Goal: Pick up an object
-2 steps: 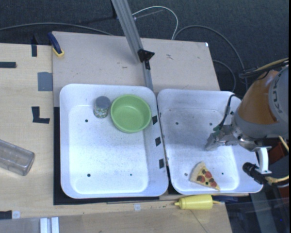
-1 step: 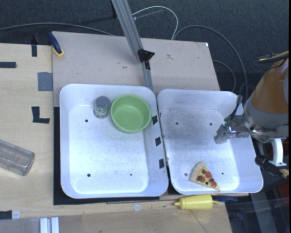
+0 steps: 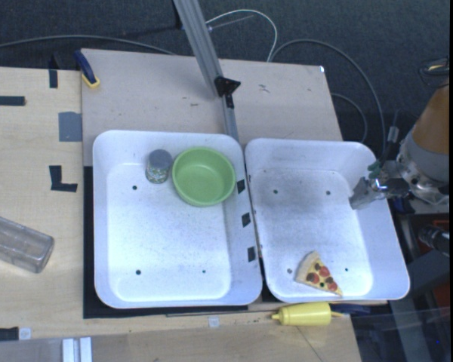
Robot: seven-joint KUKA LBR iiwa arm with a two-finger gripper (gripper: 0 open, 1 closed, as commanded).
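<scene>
A toy pizza slice (image 3: 317, 272) lies flat near the front of the right bin (image 3: 287, 161). In the left bin (image 3: 121, 277) a green bowl (image 3: 204, 176) sits at the back, with a small grey-lidded jar (image 3: 158, 166) just to its left. My gripper (image 3: 365, 193) hovers at the right bin's right rim, well behind and to the right of the pizza slice. Nothing is visible between its fingers.
A yellow mustard bottle (image 3: 306, 314) lies on the bench just in front of the right bin. A clear plastic container (image 3: 13, 242) rests at the far left. A grey metal pole (image 3: 204, 44) slants down to the bins' back edge.
</scene>
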